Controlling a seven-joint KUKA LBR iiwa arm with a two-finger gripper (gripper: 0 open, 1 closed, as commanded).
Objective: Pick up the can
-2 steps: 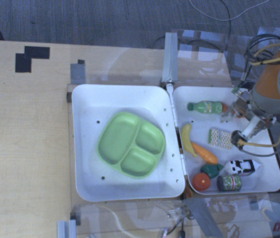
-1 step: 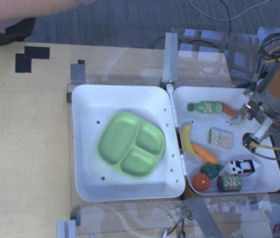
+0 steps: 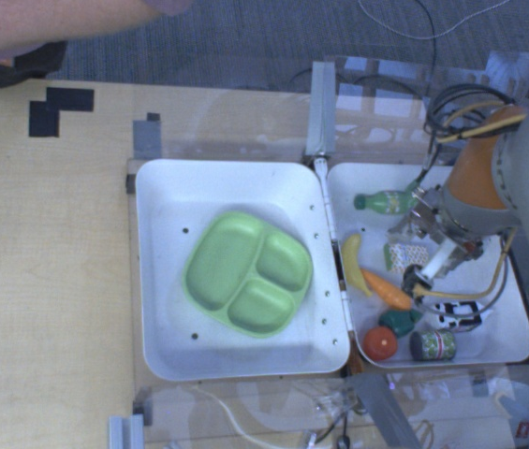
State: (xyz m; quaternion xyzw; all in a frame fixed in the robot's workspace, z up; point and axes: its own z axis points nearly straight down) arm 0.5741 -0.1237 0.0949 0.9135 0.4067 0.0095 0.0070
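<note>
The can point(image 3: 433, 345) seems to lie on its side at five o'clock in the right bin point(image 3: 512, 340), with a tomato point(image 3: 381, 342) at its nine o'clock. The jaws hang at its twelve o'clock, likely lining up. I cannot tell whether they are open or closed.

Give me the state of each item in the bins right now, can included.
can, lying on its side in the right bin, not gripped
green bottle, lying on its side at that bin's far end
banana, lying flat along that bin's left wall
carrot, lying flat beside the banana
green plate, flat, right way up, in the left bin
gripper, over the right bin, apart from the can
</note>
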